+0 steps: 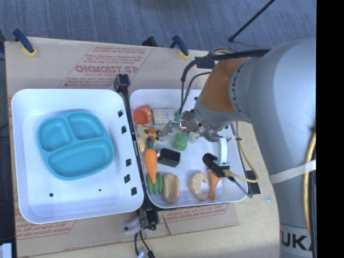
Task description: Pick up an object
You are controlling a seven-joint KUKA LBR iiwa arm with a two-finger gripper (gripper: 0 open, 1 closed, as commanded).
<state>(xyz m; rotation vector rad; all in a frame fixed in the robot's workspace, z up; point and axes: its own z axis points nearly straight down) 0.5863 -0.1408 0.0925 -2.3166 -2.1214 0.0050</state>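
Camera view looks down at a slant on a counter covered with printed cardboard, bearing two shallow white bins side by side. Left bin holds a blue divided plate with three compartments, lying toward its far left part. Right bin holds the toy foods. At its far left corner sits a red-orange rounded piece, with a pale speckled flat piece just beside it on the right. Near those is a small cluster of dark and yellow bits that cannot be told apart. A toy carrot lies lengthwise along the left wall, its green top pointing toward the near side. A black block lies just right of the carrot. At the near side are a tan bread roll, a pale curled shrimp-like piece, and a drumstick-like brown piece, side by side.

The grey arm with its orange band reaches in from the right over the far part of the right bin. Its pincer hangs low over the bin's middle, and whether it is open or closed cannot be told. A green rounded toy sits directly below the pincer, touching or nearly touching it; a grip on it is not visible
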